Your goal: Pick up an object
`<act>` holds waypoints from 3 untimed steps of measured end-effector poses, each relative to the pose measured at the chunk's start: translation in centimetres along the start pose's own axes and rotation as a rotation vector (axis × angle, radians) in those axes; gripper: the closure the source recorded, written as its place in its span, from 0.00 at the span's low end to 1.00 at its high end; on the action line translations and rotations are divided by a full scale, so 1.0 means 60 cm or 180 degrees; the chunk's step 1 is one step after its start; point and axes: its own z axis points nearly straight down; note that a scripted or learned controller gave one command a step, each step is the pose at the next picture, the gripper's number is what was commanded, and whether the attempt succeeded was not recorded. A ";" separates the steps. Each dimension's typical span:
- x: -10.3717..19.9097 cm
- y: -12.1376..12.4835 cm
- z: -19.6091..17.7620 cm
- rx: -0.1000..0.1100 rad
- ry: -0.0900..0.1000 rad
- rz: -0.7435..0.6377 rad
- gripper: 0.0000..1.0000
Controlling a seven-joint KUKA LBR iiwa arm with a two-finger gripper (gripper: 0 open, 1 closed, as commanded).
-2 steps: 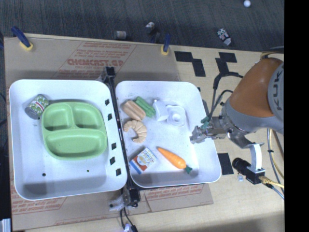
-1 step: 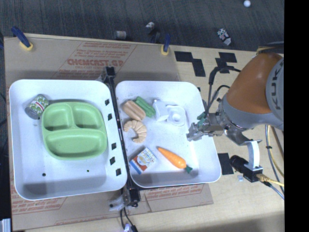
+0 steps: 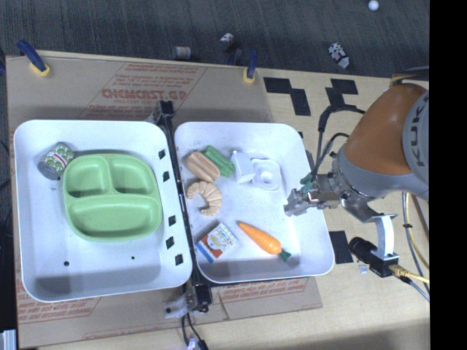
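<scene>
The right bin [image 3: 315, 248] holds a tan bread roll [image 3: 201, 166], a green piece [image 3: 220, 160] beside it, a croissant [image 3: 205, 197], a clear white cup [image 3: 262, 172], an orange carrot [image 3: 260, 238] and a small printed box [image 3: 218, 242]. My gripper [image 3: 296, 202] hangs over the right rim of this bin, to the right of the cup and above the carrot. It looks apart from every object. The grey wrist and orange band of the arm [image 3: 383, 141] stand behind it.
The left bin [image 3: 33, 272] carries a green divided plate [image 3: 112, 195] and a small can [image 3: 55, 160] at its upper left corner. A black divider [image 3: 175, 195] runs between the bins. Cables [image 3: 405, 268] lie on the bench at the right.
</scene>
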 end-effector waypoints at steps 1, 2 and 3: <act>0.001 0.002 -0.025 -0.0017 -0.0005 -0.0001 1.00; -0.048 0.000 0.016 0.0002 0.0000 -0.0002 1.00; -0.058 0.000 0.005 -0.0007 -0.0002 0.0004 1.00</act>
